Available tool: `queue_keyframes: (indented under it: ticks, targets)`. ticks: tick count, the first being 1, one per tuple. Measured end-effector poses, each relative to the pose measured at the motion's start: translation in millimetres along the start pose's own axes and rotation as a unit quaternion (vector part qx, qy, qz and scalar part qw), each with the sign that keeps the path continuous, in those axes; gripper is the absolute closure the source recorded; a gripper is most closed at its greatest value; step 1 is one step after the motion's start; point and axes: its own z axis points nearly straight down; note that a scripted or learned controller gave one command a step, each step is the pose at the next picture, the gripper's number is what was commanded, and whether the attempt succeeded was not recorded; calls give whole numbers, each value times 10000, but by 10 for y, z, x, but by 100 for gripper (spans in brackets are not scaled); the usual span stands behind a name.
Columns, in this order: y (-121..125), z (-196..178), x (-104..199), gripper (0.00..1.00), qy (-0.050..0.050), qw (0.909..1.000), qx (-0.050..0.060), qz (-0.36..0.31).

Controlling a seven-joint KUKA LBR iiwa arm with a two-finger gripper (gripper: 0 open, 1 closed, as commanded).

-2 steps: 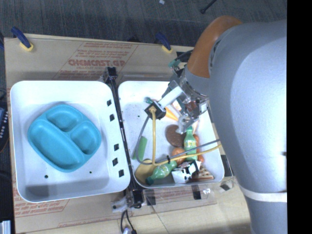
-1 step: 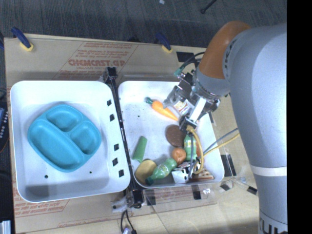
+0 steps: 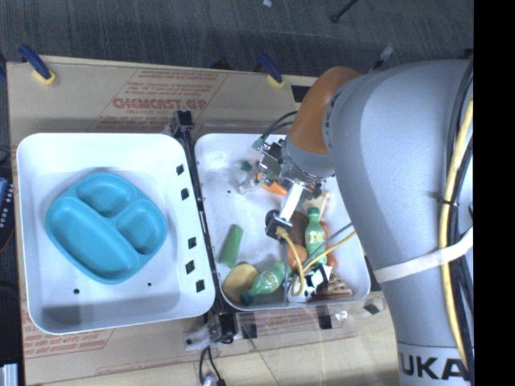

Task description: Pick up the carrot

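The jaws were down inside the right bin [image 3: 219, 185], low over its far half, at the end of the grey arm [image 3: 386, 159] that reached in from the right. The wrist and its cabling hid them enough that it could not be told whether they were apart or together. Just at their near side a short orange piece showed against the white floor, and this was most likely the carrot [image 3: 276, 188]. It lay touching or almost touching the jaws, but nothing showed it between them, so it could not be said to be held. It also looked to be resting on the bin floor rather than lifted. By that reading the approach was done, with the jaws brought right to the carrot, while a sure grip and the lift out of the bin were left to do. Nearer in the same bin lay a green stick-shaped piece [image 3: 232, 245], a yellow lump [image 3: 240, 278] and a green bottle [image 3: 314, 233], crowded with other small toys along the near wall, all apart from the carrot. The left bin [image 3: 32, 163] held a blue divided plate [image 3: 105, 225], well apart from the work. Both bins sat on the brown board of the table [image 3: 161, 95].
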Motion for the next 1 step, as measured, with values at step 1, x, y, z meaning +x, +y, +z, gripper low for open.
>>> queue_keyframes:
  ticks: [1]
  targets:
    - [11, -139, 23, 100, 18, 10000, 1, -37]
